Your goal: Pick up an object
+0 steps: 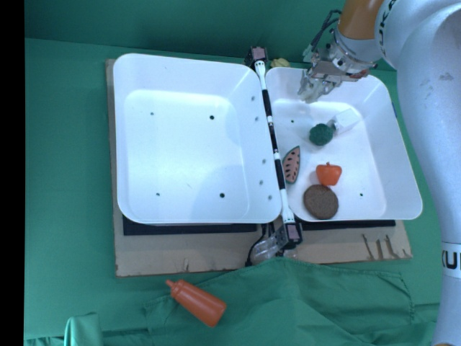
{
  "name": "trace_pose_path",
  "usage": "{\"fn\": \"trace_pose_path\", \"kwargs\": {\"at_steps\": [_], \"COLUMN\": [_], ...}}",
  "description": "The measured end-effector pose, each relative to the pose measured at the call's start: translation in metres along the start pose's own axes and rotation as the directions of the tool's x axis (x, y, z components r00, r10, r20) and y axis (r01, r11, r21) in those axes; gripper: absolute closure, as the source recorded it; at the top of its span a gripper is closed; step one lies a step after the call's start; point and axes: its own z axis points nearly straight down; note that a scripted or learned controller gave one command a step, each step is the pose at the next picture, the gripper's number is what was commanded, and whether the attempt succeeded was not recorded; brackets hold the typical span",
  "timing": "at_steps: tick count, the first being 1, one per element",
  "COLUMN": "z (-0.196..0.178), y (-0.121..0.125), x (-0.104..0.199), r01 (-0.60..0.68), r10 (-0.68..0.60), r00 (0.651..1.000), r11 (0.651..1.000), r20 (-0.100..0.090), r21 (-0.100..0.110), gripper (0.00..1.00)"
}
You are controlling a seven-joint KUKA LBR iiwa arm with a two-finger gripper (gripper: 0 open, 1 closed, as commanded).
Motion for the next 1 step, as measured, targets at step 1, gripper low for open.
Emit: {"fn": "trace_pose_path", "kwargs": {"at_steps": [1], "z": [-0.0669], "y": [-0.0021], "x": [0.0015], "r01": [0.003], "r10": [-0.003], "r00": [1.000], "r11": [1.000], "r20": [-0.003], "r21": [-0.001], "gripper": [1.00]}}
